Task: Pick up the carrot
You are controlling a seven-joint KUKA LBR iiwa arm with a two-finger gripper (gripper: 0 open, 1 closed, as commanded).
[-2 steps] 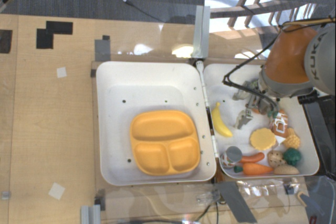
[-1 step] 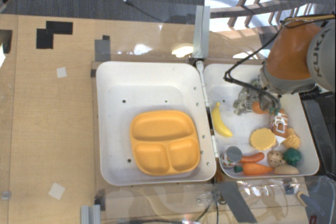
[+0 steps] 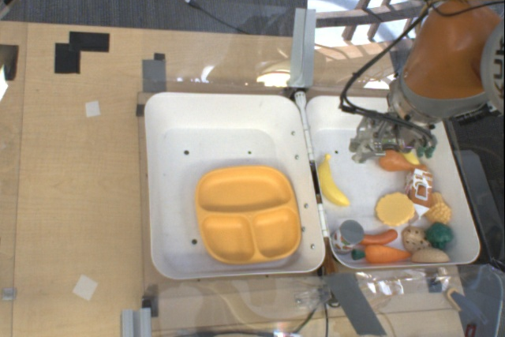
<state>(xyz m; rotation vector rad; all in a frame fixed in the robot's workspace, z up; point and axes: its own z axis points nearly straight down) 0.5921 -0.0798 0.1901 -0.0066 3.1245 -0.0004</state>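
End effector [image 3: 392,142] sits low in the upper part of the right bin [image 3: 331,110], under the orange wrist band. It's a metallic blur, so can't tell its state, and nothing can be confirmed as held. Just below and touching or nearly touching it is an orange item [image 3: 392,162], carrot-like, partly covered by the tool; not clear whether it's a carrot or some other toy food.

Outward from there: a small white and red piece [image 3: 419,185] just below right, a corn cob [image 3: 439,211] beside it, a round yellow cookie-like disc [image 3: 394,209] near mid-bin, a banana [image 3: 331,184] along the left wall. At the front edge of the bin lies the clearest carrot [image 3: 387,254], orange, lying flat, with a red sausage-like piece [image 3: 379,237] just above it, a grey round thing [image 3: 349,232] to its left, a potato-ish item [image 3: 413,237], a green broccoli [image 3: 440,234] and a beige piece [image 3: 430,255] to the right. Crowded corner.

Left bin [image 3: 170,130] holds a yellow divided plate [image 3: 247,211]. Both bins are on the wooden counter [image 3: 71,193].

Step, by my read: the reach/descend phase over the upper orange item, grasp unconfirmed. If that's the target, the next move calls for closing squarely on it and lifting straight up. If the front carrot is meant, the arm needs to travel to the front edge and come down between the sausage and the bin wall without nudging neighbours.
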